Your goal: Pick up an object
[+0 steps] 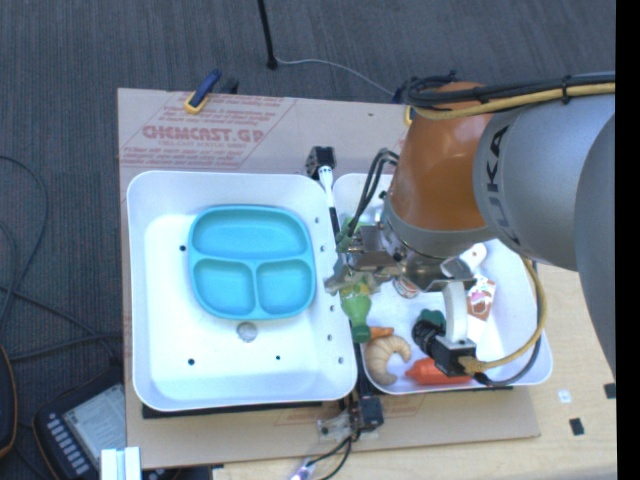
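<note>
We note the gripper [352,280] low at the right bin's [535,368] left edge; its grip state we cannot tell. A green object [357,312] lies just below it, beside a croissant [386,354].

A robotics lab is showing itself here: a grey carpet [90,38] crossed by cables [20,268], two white bins [140,268] sitting on a cardboard-covered bench [240,128].
</note>
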Tool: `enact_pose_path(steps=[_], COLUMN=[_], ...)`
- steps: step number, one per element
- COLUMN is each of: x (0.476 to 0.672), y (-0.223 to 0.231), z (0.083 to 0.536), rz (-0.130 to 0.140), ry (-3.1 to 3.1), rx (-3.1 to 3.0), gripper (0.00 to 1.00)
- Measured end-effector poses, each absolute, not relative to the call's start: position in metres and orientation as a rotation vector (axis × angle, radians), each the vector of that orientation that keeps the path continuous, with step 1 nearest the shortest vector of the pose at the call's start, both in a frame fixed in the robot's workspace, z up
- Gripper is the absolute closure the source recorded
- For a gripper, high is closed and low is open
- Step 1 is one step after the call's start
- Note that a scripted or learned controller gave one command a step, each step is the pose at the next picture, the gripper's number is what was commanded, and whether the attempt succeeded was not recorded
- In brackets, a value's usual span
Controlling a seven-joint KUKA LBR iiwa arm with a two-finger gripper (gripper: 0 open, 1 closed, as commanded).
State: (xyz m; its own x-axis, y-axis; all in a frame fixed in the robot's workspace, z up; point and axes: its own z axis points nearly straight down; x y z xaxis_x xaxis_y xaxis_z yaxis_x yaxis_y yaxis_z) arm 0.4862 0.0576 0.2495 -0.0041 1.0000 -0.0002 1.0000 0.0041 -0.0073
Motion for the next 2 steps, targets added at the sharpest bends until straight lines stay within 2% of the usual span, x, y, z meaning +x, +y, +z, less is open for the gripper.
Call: enact_pose_path(steps=[1,2], x=[0.487,0.483], y=[0.058,0.109], z=[0.259,0.221], rz=[0.01,0.004], ry=[-2.223,-2.222], rx=[-2.212,-2.219], gripper=[1.0,1.0])
